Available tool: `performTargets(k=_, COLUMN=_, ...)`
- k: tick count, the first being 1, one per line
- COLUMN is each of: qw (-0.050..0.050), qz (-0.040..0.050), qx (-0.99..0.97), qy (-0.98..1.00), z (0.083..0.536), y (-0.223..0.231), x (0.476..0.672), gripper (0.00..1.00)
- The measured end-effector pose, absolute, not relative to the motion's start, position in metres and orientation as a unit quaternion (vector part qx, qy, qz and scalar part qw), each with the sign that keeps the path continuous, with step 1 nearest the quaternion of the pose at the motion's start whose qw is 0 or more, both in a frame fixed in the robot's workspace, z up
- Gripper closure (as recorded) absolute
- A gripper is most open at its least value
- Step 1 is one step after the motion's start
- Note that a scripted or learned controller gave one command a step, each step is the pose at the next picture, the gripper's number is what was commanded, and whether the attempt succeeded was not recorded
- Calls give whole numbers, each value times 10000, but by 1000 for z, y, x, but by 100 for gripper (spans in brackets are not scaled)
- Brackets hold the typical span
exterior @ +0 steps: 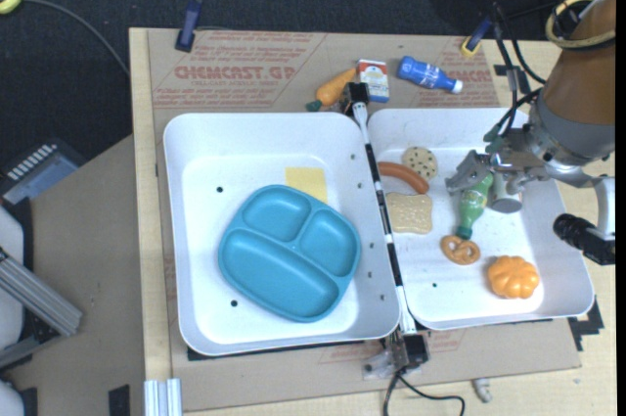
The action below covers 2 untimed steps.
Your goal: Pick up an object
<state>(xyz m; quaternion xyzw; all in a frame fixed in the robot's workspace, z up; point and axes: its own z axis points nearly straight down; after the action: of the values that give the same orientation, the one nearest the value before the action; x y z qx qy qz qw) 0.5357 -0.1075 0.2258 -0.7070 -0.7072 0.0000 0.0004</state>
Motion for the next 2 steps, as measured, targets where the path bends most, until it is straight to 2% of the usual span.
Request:
performTargets(k=1, qw=10, qz=13, qx=-7080, qy=-7062, z=154, y=-184, x=554, gripper=0)
performTargets(k=2, qw=-8, qz=-7, qx=-7065, qy=-7077, z=85, y=-160, x=598, gripper=0)
